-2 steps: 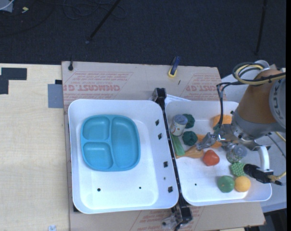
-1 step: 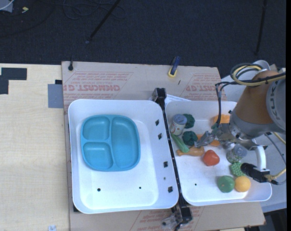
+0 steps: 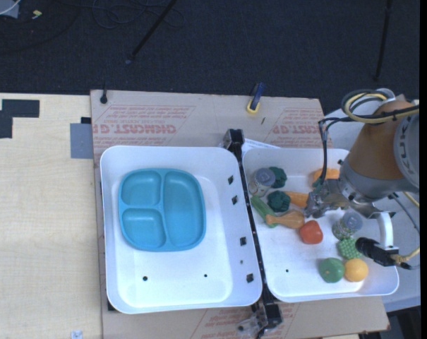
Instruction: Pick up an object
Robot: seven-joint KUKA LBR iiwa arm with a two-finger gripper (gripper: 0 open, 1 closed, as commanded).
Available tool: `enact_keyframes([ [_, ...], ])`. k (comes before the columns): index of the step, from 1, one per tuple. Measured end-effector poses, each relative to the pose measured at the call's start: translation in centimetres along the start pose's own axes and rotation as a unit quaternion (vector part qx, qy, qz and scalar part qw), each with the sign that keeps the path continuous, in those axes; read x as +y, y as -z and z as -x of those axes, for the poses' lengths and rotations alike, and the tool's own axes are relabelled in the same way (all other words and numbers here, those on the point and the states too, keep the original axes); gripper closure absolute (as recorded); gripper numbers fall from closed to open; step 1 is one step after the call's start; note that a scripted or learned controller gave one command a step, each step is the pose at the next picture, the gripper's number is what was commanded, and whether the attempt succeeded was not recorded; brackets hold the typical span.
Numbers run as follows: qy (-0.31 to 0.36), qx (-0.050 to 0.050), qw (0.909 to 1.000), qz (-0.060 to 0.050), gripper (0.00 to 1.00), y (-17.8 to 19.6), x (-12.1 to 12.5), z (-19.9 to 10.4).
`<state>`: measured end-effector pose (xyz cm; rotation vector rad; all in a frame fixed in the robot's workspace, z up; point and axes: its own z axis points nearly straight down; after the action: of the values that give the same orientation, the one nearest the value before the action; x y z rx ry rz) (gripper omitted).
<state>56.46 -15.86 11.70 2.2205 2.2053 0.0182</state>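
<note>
Bins side by side on the bench, and all the action sits in the right half of the frame. The left bin [image 3: 128, 288] carries a blue divided plate [image 3: 161, 210], three compartments, lying flat toward its upper left. The right bin [image 3: 298, 281] is crowded with small toys. The arm [image 3: 382, 150] comes in from the right edge, orange band up top, and its gripper [image 3: 319, 205] is down low in the middle of that bin.

Whether the gripper is open or closed, I cannot tell from this angle; nothing is plainly seen between its tips. Just below it lies a red ball [image 3: 311, 232], and just to its left a tan drumstick-shaped piece [image 3: 286, 221]. A dark green lump [image 3: 278, 200] sits beside that, with a grey-green round piece [image 3: 263, 179] above it near the bin's upper left corner. An orange piece [image 3: 296, 198] lies between the lump and the gripper.

Down at the lower right, a green ball [image 3: 332, 270] touches a yellow-orange ball [image 3: 356, 270]. A blue and yellow clamp [image 3: 255, 99] grips the cardboard's top edge.
</note>
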Motion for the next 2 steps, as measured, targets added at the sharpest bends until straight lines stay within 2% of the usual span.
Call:
enact_keyframes([
  [1,0.003,0.0,1.0,-0.008,1.0,4.2,0.0,0.3],
  [2,0.004,0.0,1.0,-0.007,1.0,9.8,-0.1,-0.6],
])
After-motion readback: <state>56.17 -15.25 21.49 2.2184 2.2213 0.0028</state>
